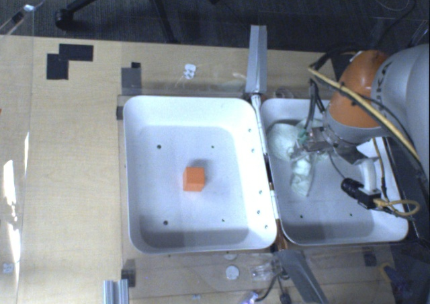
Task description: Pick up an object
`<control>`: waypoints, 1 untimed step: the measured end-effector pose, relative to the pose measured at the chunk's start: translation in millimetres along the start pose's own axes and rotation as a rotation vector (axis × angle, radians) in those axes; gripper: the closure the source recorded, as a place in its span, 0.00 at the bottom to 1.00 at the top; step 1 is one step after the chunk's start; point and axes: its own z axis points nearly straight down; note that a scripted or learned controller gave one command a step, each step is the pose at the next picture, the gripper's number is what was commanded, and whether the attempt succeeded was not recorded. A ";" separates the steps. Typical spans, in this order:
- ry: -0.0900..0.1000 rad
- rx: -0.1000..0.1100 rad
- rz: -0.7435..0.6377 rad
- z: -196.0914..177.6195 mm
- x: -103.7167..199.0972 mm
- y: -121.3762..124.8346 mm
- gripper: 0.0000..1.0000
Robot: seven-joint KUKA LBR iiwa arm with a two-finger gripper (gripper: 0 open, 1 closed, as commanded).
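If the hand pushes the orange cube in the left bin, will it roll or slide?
The cube has flat faces and rests flat, so it would probably slide, not roll. It looks small and solid, so likely light and stiff. The bin floor appears smooth, so it may skid easily.

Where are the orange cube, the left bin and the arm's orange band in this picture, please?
orange cube (194, 179), camera view, on its top face.
left bin (144, 161), camera view, on bare floor left of the cube.
orange band (356, 94), camera view, on its rounded upper surface.
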 end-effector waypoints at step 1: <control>0.005 0.029 0.461 -78.1 52.0 52.8 1.00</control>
